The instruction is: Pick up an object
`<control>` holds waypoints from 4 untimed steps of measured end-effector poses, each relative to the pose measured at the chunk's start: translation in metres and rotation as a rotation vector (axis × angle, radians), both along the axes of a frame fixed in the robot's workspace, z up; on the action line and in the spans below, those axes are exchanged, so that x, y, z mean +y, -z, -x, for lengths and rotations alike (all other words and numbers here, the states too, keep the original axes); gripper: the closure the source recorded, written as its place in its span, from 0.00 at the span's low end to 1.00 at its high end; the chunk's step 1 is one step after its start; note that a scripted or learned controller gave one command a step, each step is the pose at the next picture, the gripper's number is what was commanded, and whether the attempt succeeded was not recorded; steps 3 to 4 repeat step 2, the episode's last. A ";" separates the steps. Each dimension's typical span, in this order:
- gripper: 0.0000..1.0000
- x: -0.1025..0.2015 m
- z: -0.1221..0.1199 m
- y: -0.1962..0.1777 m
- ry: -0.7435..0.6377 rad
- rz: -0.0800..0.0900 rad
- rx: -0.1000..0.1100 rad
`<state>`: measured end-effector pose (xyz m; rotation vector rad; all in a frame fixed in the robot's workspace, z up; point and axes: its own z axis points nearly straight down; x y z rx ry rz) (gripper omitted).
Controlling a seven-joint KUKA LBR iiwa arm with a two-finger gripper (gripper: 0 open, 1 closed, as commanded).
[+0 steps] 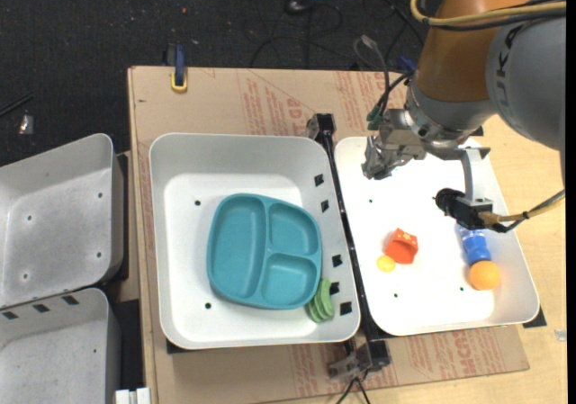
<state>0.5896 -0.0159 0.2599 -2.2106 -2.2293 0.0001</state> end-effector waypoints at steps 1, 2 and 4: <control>1.00 0.059 -0.016 0.005 0.000 0.000 -0.003; 1.00 0.108 -0.020 0.007 0.001 0.001 -0.004; 1.00 0.108 -0.020 0.007 0.001 0.001 -0.004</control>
